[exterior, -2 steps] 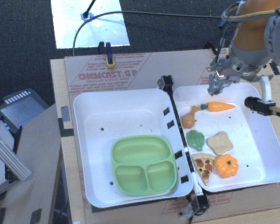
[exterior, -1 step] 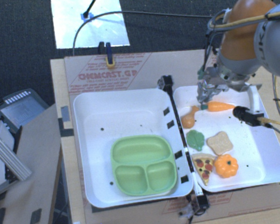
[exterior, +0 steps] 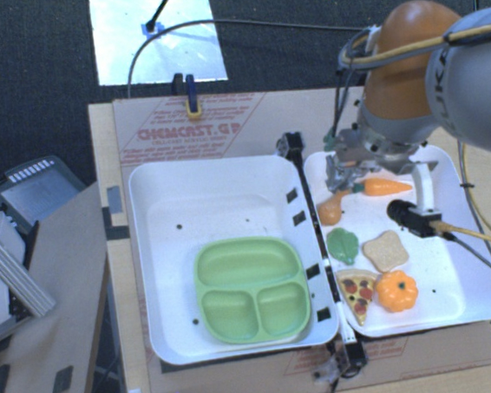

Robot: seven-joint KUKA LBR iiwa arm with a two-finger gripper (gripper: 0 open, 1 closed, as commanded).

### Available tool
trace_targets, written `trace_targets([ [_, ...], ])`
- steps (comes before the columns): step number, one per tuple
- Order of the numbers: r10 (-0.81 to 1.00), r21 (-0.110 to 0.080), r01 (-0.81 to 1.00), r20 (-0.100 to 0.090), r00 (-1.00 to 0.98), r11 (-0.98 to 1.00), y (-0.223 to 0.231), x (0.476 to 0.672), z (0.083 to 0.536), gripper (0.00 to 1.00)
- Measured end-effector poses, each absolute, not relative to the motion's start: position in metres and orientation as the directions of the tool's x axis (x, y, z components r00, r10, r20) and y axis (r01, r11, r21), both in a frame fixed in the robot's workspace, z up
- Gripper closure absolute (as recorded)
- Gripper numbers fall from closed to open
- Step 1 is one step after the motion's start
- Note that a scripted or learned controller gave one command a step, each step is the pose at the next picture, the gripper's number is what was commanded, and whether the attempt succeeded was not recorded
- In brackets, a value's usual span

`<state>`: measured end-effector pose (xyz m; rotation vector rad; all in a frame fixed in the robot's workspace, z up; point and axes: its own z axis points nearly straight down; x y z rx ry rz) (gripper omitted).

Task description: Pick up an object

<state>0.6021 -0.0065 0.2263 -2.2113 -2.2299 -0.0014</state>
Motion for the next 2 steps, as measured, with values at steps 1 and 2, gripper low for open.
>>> trace_targets([
  [1,1.0,0.0,1.0,0.001,-0.008,0.008,0.045,0.592,0.217,1.0],
  [2,1.0,0.0,1.0,0.002,-0.009,0.009,0.099,0.579,0.211,1.0],
])
